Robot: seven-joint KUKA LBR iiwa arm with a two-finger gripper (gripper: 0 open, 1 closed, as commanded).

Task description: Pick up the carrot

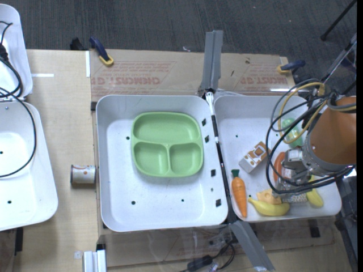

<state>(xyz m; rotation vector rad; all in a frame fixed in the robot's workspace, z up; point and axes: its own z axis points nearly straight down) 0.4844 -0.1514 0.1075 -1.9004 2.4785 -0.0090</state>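
Observation:
The carrot (239, 194), orange with a green top, lies along the left wall of the right bin (227, 123), near its front corner. My gripper (289, 187) hangs low over the bin's front right part, about a hand's width to the right of the carrot. It is above a yellow banana (271, 207) and beside a reddish-orange item (278, 166). Cables and the wrist hide its tip. Nothing is seen held.
A small white and orange box (253, 156) lies in the middle of the right bin, and a green item (292, 130) sits behind under the cables. The left bin (113, 208) holds a green divided plate (167, 143). A can (83, 174) lies on the bench left of the bins.

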